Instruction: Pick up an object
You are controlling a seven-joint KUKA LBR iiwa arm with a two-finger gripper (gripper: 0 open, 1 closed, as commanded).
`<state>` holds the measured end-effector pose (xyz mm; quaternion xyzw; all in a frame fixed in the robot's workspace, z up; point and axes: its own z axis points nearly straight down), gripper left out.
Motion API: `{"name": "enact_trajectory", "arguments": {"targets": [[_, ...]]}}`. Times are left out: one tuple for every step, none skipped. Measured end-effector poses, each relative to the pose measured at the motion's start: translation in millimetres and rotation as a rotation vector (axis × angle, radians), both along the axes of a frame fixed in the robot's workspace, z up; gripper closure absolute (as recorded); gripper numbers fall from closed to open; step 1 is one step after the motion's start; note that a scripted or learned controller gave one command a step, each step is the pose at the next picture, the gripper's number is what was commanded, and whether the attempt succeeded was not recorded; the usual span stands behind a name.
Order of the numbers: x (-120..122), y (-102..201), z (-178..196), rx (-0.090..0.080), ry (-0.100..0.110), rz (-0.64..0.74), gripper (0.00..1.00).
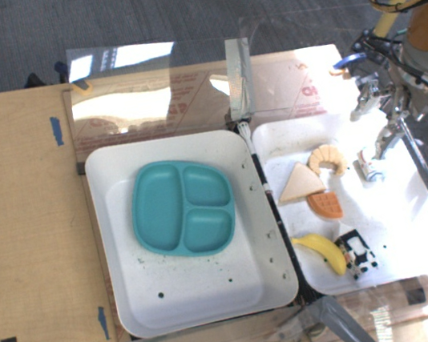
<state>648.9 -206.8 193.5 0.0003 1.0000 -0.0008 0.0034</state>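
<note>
Croissant (329, 158), nearest the gripper (369, 166) in the right bin (415, 205), lies touching the wedge (301, 184); we cannot tell how the claw stands, and we judge a descent may nudge both, spoiling the pick.

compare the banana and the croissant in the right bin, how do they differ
The banana is yellow with a smooth skin; the croissant is pale tan and ridged. The banana lies near the front of the right bin, beside a small black object; the croissant sits farther back, next to a wedge-shaped piece. The banana is longer and gently bent; the croissant curls tighter. Both are curved food items lying flat.
</note>
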Motion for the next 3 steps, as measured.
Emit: {"name": "enact_trajectory", "arguments": {"targets": [[-41.2, 51.0, -104.0, 0.0, -0.003, 0.03, 0.0], [-37.2, 51.7, -90.3, -0.004, -0.018, 0.031, 1.0], [-60.7, 23.2, -4.0, -0.002, -0.01, -0.09, 1.0]]}}
